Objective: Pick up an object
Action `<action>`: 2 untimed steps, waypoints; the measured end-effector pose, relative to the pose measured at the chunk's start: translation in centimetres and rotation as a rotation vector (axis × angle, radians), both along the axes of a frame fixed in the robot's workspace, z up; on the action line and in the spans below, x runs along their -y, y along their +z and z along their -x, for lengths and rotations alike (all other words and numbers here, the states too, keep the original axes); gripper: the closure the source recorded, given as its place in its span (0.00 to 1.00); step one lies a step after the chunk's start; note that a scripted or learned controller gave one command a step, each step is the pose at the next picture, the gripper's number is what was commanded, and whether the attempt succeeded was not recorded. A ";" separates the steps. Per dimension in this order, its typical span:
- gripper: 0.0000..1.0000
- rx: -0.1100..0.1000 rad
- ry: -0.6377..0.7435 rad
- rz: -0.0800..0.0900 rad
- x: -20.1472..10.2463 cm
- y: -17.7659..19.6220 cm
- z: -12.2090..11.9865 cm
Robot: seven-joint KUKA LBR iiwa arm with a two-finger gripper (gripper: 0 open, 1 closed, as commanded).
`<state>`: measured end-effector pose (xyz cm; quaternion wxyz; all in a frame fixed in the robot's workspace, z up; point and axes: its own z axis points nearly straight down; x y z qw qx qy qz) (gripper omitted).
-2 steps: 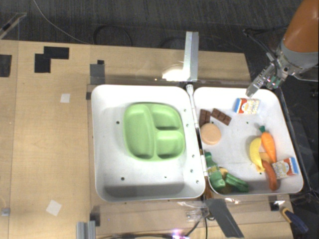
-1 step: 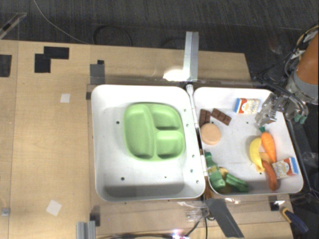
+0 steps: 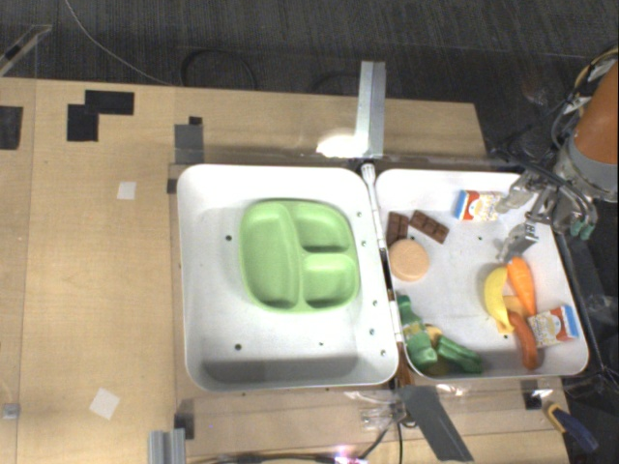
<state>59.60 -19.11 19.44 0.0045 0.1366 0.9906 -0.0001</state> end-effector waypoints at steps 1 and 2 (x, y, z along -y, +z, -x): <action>0.00 0.003 0.074 0.001 1.3 -9.7 1.6; 0.00 0.006 -0.094 0.000 1.4 -10.5 6.1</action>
